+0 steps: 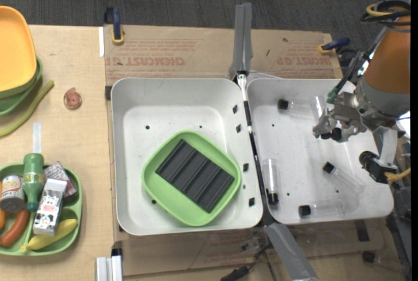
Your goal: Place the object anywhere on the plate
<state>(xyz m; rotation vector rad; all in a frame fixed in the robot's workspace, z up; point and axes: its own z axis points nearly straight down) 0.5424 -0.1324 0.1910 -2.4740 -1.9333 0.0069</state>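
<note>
I read several clear plastic tubes with black caps lying in the right-hand shallow white bin: one clear capped tube lies along that bin's left wall, a second near its far left corner, a third mid-bin, a fourth near the front edge. All rest on the bin floor, well apart from each other.

The square green plastic plate with a dark ribbed insert sits tilted in the left-hand white bin, just beside the right bin.

The two-finger gripper hangs over the right bin's far right part, above the mid-bin tube, below the grey arm with its orange band. I cannot tell how far the jaws stand apart, nor whether anything sits between them.

Left of the plate's bin, on the wooden bench: a green tray of toy food and a stack of yellow and green dishes.
</note>
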